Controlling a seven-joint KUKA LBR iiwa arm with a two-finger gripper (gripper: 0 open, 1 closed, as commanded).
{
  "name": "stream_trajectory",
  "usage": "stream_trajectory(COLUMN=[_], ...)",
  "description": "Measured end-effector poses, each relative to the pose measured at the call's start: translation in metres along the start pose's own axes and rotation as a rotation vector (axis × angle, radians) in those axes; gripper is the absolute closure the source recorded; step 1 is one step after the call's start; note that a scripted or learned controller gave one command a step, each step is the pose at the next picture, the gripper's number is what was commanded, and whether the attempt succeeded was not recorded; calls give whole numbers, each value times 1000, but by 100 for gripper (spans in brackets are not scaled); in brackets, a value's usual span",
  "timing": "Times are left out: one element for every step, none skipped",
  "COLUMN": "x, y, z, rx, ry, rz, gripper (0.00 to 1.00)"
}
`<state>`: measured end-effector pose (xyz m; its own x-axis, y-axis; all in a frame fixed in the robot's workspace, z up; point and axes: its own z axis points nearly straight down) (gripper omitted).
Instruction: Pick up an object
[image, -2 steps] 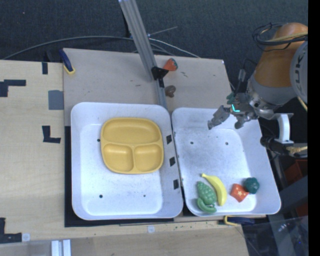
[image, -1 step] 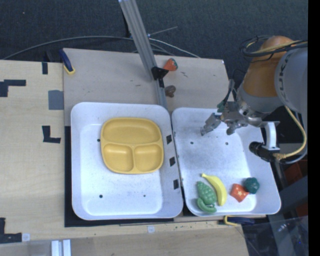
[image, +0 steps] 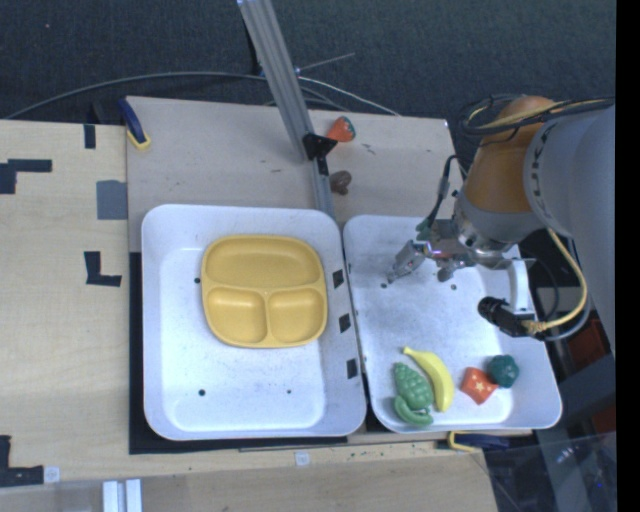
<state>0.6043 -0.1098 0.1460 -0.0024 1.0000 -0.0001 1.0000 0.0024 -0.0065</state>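
Two white bins sat side by side on the bench, and the gripper (image: 410, 262), fingers apart and holding nothing, hung above the right bin's (image: 400, 320) far end, well apart from the banana (image: 432, 374) near its front rim, so it needed to centre over that before descending.

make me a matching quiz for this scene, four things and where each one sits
Things:
1. tray
2. banana
3. gripper
4. clamp

Places:
A. over the right bin's far part
B. in the left bin
C. on the bench, far left corner
D. near end of the right bin, beside the green toy

Pairs: 1-B, 2-D, 3-A, 4-C
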Motion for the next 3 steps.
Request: stream_trajectory(x=[1,2,-1], y=[-1,0,2], z=[54,41,-2], rx=[0,-3,-9], ry=[0,0,0], rz=[0,-1,1], gripper=[0,100,100])
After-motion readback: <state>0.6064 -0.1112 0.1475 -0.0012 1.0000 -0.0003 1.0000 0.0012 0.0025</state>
